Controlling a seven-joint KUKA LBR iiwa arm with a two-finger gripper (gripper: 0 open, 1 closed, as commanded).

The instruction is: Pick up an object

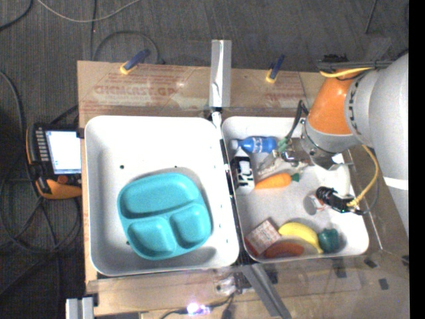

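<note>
Gripper (pixel 292 153) first: we see it low in the right bin (pixel 355 244), at the bin's far side, just beside the blue bottle (pixel 257 145) and just above the carrot (pixel 273 181). Its tip is too dark and crowded for us to tell how it is set, and we see nothing lifted clear, so we judge the pick not yet made.

Everything we might take lies in that bin: the bottle and carrot near the gripper, the banana (pixel 299 232), a red piece (pixel 285 249), a small box (pixel 263 232) and a teal thing (pixel 331 239) along the near wall. The middle floor is bare, which gives us room to move. The wall between the bins stands close beside the bottle. The left bin (pixel 99 178) holds a blue tray (pixel 165 211).
</note>
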